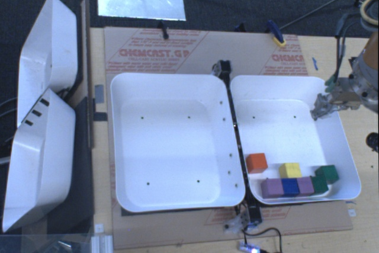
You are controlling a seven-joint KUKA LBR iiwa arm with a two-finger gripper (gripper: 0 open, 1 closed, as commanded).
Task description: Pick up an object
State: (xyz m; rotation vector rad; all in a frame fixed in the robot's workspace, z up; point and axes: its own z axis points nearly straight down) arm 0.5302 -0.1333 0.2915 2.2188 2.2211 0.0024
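Nearest the camera, at the bottom edge of the right bin (346,145), sits a cluster of small blocks. A purple block (272,187), a blue block (290,186) and a second purple block (305,185) lie in a row touching each other against the bin's 6 o'clock wall. A yellow block (289,170) rests just behind the blue one, touching it. A green block (326,173) sits at the 3 o'clock end of the row, with a darker green piece (320,185) just below it. An orange block (256,162) stands a little apart at 9 o'clock from the yellow one, near the bin's inner wall.

Judgement: the blocks look rigid, light and flat-sided, not fragile. The orange block is the easiest pick, since its sides are free for the fingers to close across two opposite faces. The packed row leaves little room for fingers between neighbours; the wall could block a finger.

The gripper (320,107) hangs over the right bin's 3 o'clock rim, toward the far corner, well apart from the blocks. Nothing shows between its fingers; whether they are spread or pressed together cannot be told at this size.

The left bin (172,83) lies beside the right one, touching along a dark centre strip (235,133). Both rest on a brown printed board (177,50). A yellow-and-blue clamp (276,34) sits at the board's 12 o'clock edge.
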